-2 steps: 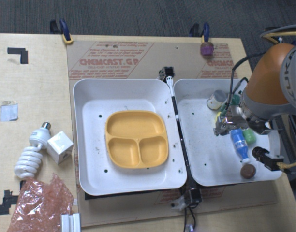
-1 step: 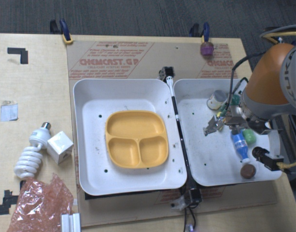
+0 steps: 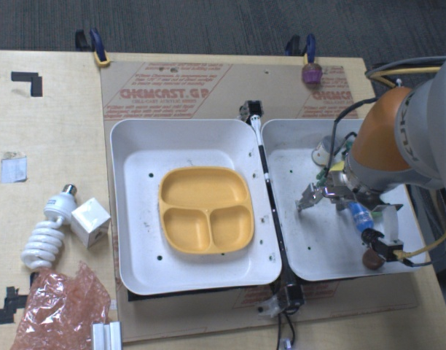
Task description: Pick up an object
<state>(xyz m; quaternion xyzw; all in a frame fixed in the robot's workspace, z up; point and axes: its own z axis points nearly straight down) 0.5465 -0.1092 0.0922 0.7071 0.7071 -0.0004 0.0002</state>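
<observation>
My gripper [image 3: 311,197] hangs low inside the right bin [image 3: 303,257], near its middle, below the grey arm with the orange band [image 3: 376,141]. Just right of it lies a small blue bottle-like object [image 3: 358,216]. A brown round object [image 3: 372,259] rests by the bin's front right corner. At the bin's back, a small white object [image 3: 323,153] and a bit of green [image 3: 322,173] are partly hidden by the arm. I see nothing clearly between the gripper's tips.
The left bin [image 3: 135,195] holds a yellow three-compartment plate [image 3: 206,210]. On the bench to the left lie a spiral light bulb [image 3: 47,233], a white cube [image 3: 90,221] and a pink plastic bag [image 3: 59,316]. A purple object [image 3: 312,73] sits behind the bins.
</observation>
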